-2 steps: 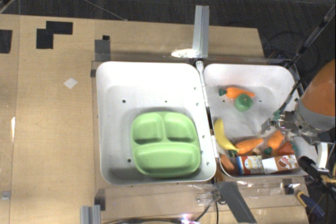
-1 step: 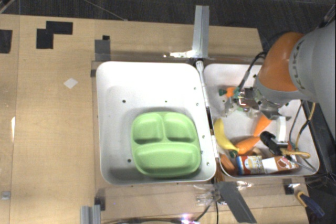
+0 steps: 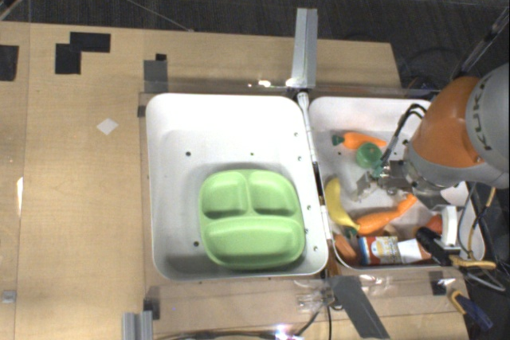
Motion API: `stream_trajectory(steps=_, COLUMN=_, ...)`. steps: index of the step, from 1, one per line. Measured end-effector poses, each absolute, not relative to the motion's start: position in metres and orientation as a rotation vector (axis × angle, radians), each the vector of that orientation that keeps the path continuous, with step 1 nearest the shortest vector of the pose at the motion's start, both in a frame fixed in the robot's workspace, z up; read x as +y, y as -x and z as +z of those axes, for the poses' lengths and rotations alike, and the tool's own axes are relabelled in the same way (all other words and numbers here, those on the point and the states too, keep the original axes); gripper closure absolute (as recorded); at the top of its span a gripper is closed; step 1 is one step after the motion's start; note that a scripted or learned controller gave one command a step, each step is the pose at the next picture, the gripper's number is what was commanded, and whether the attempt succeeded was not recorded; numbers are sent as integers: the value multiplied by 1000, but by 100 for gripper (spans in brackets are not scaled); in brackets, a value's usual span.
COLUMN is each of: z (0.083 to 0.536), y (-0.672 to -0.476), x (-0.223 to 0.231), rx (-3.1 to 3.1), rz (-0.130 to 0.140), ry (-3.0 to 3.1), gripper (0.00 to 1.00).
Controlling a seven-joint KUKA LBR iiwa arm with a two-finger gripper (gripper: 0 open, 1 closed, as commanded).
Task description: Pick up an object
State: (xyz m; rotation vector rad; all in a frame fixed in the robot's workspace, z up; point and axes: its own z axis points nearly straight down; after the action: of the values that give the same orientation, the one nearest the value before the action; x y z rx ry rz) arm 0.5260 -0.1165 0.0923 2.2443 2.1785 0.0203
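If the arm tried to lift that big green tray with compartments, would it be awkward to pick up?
Probably awkward. The green three-compartment plastic tray is broad and lies flat in the left white bin, offering only its rim. It looks stiff and light, so it might slide or tilt rather than roll.

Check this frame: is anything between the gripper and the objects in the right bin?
Nothing visible does. The gripper is low inside the right bin, directly over the pile, with the banana and orange carrot just beside it.
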Motion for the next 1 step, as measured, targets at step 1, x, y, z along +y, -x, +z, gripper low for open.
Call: stream_trajectory(steps=1, z=91, y=-618, x=-92, rx=2287, rz=17, ry=-2136, gripper=0)
